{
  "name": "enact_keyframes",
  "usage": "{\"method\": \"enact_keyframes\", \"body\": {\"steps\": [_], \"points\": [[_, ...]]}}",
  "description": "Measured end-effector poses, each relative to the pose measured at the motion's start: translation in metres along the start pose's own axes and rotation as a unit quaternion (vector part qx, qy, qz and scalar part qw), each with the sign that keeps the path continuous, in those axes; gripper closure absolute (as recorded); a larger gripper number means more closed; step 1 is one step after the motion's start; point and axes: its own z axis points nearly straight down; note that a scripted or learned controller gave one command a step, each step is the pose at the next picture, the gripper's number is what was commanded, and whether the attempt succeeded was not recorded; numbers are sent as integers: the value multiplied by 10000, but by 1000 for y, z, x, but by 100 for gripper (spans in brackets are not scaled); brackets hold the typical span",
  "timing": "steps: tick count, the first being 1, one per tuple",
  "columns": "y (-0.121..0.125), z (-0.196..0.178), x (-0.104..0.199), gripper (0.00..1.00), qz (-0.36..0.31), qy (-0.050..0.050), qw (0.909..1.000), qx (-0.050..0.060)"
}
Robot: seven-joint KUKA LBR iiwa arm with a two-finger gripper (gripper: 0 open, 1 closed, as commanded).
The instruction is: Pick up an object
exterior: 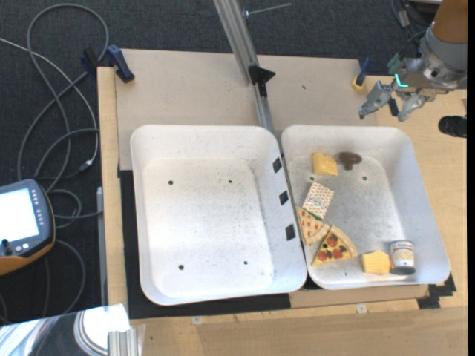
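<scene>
My gripper (389,107) hangs above the bench just beyond the far edge of the right bin (423,191), open, with nothing between its fingers. Inside that bin lie a yellow cheese wedge (324,163), a small brown piece (349,158), a patterned cracker-like packet (318,199), two pizza slices (324,239), a yellow block (376,262) and a small can (402,256). All of them sit well below and to the left of the gripper.
The left bin (148,199) lies beside the right one. A slanted metal pole (237,35) runs down to the gap between the bins. Blue clamps (119,61) grip the board's far corners. Cables and a handheld pendant (18,225) lie at the left.
</scene>
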Motion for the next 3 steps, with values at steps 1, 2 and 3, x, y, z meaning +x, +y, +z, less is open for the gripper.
{"method": "enact_keyframes", "body": {"steps": [1, 2, 3], "points": [[0, -2, 0, 0, -5, -9, 10000, -5], [-2, 41, -1, 0, 7, -6, 10000, 4], [-8, 85, -2, 0, 9, -4, 10000, 10]]}}
